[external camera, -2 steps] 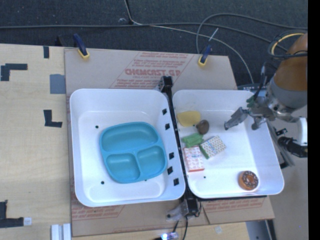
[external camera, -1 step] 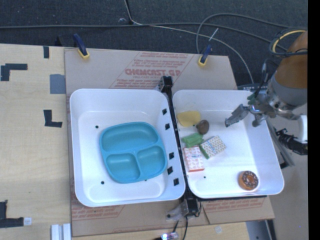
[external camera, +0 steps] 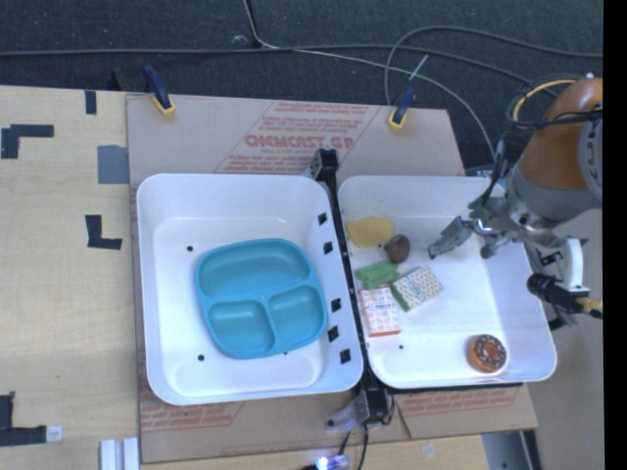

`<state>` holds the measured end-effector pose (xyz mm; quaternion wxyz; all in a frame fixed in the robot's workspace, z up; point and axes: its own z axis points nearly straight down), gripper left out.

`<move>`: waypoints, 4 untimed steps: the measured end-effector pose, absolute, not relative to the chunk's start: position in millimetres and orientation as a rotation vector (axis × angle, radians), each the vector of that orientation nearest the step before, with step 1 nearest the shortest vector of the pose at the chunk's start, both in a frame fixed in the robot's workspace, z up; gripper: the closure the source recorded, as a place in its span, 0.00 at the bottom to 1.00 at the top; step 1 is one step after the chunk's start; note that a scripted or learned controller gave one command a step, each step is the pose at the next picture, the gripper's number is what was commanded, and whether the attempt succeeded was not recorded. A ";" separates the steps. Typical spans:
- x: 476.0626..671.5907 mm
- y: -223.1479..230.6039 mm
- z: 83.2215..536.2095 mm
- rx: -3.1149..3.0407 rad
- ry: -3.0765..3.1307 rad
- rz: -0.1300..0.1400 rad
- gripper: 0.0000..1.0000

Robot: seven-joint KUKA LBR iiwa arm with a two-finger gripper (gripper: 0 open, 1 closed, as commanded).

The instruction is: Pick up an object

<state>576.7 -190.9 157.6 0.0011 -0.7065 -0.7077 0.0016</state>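
One gripper hangs over the right bin, near that bin's far right part, on the end of one grey arm with an orange band. Two dark fingers are spread apart, one pointing toward the bin's centre and one toward its right wall; nothing lies between them, so the gripper is open and unloaded.

Six loose objects lie in the right bin. Positions below are given relative to the gripper:

- One small brown lump: just to its left, nearest of all objects, not touching the fingers.
- One yellow object: further left, beside the brown lump, close to the bin's left wall.
- One patterned packet: below and left, tilted.
- One green item: left of the packet, touching it or nearly so.
- One white card with red print: below the green item, along the bin's left wall.
- One chocolate doughnut: well below, near the bin's front right corner, apart from the other five.

One second bin, the left bin, stands far left of the gripper, joined to the right bin by a dark divider. It holds one blue divided tray with three compartments.

Two blue-and-yellow clamps grip the cardboard sheet beyond both bins.
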 end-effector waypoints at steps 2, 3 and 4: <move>576.3 -200.8 88.7 -2.222 -2.226 -0.004 0.00; 580.0 -198.1 103.4 -2.222 -2.230 -0.018 1.00; 580.4 -204.8 165.1 -2.224 -2.226 -0.002 1.00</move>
